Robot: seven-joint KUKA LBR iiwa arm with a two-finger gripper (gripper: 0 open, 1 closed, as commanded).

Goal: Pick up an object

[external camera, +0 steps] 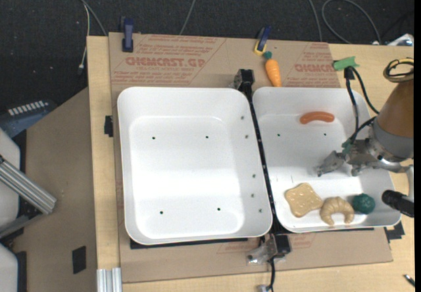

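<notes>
Left bin (191, 228) open; toast (302, 199), croissant (337, 210) crowd right bin's (289, 110) near edge.

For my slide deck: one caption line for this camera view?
End effector hovers in the right bin above toast, croissant and green ball; sausage behind.

Two bins sit side by side on the table (99, 152), the left bin (187, 103) touching the right bin (289, 100) along their shared edge. In the right bin a sausage (317, 117) lies toward the far wall, while a slice of toast (302, 199), a croissant (337, 210) and a small ball (363, 203) line up left to right along the near wall. The tool (339, 161) sits between these, and a carrot (273, 72) lies on the table just behind the right bin.
</notes>
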